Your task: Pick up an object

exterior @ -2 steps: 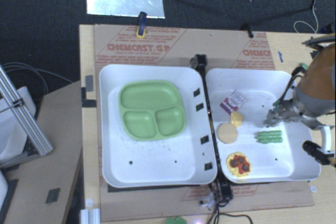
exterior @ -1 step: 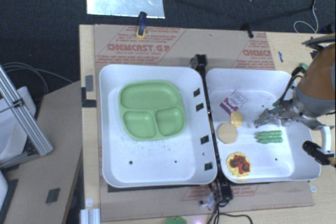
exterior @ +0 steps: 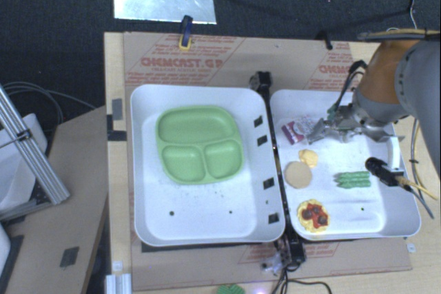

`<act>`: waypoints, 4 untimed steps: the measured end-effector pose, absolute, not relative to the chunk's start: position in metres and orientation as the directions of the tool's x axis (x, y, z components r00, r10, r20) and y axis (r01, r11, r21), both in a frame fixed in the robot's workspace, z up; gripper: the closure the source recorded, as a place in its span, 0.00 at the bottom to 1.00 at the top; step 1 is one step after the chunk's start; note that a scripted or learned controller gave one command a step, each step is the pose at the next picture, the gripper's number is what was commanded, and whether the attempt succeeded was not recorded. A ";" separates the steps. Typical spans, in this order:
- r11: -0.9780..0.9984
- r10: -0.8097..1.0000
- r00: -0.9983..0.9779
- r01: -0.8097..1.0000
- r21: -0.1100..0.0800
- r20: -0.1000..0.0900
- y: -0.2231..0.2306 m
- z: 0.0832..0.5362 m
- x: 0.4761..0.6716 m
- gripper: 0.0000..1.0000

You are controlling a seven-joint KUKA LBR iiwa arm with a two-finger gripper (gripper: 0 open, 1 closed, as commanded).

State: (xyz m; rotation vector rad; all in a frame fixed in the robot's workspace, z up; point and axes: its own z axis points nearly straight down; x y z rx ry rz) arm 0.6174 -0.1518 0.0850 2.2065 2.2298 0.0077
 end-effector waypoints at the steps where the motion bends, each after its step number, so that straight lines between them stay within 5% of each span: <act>1: 0.012 1.000 -0.012 1.000 -0.015 -0.007 -0.118 0.085 0.667 0.00; 4: 0.004 1.000 -0.004 1.000 -0.007 -0.002 -0.163 0.084 0.667 0.00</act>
